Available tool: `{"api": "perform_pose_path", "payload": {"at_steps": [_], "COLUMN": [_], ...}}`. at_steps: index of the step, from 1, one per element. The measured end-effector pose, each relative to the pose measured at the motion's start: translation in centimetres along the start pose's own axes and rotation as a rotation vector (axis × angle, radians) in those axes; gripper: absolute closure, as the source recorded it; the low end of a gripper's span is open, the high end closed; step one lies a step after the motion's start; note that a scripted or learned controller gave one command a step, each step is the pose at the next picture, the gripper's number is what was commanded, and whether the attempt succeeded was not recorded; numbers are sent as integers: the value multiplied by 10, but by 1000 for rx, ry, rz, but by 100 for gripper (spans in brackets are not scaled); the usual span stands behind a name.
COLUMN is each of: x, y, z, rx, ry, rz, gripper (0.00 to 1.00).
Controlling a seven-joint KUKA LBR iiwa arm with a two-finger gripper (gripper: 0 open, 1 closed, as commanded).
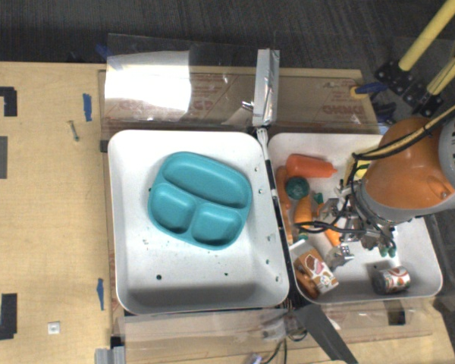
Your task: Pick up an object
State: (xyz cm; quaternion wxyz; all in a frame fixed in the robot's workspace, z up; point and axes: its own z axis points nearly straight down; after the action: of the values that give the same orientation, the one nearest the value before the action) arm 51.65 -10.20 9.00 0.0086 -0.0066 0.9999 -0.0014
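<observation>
Counter (38, 226): tan surface with black corner marks at the far left edge and small blue tape strips near the bins.

Left bin (129, 279): shallow, white, holds one teal divided tray (199, 199). Tray has three compartments, one long and two smaller, and lies slightly rotated near the bin's centre. A few dark specks are scattered on the bin floor around it.

Behind the bins: clear plastic sheeting (148, 89) with glare, and a metal bracket (265, 86) standing over the seam between the two bins.

Right bin (432, 268): shallow, white, cluttered. An orange carrot-shaped item (309, 164) lies near the back left corner. Just in front of it sits a teal and orange toy (296, 187). A brown and white packet (316, 272) sits at the front left, against the bin wall. A small can with red and white label (391, 280) lies on its side near the front right.

Arm: orange band (406, 169) over the right bin's back right, entering from the right. Gripper (347, 243) hangs low over the middle of the right bin, among black cables, close above the packet. Finger opening: cannot tell, the wrist and cables hide it. No object visibly between them.
</observation>
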Motion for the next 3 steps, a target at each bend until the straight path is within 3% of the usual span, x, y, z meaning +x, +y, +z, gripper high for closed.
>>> {"api": "perform_pose_path", "payload": {"at_steps": [1, 2, 3], "x": [16, 13, -50], "y": [3, 3, 47], "z": [0, -13, -116], "rx": [1, 2, -3], "ry": [0, -10, 1], "rz": [148, 146, 237], "gripper": [0, 100, 100]}}
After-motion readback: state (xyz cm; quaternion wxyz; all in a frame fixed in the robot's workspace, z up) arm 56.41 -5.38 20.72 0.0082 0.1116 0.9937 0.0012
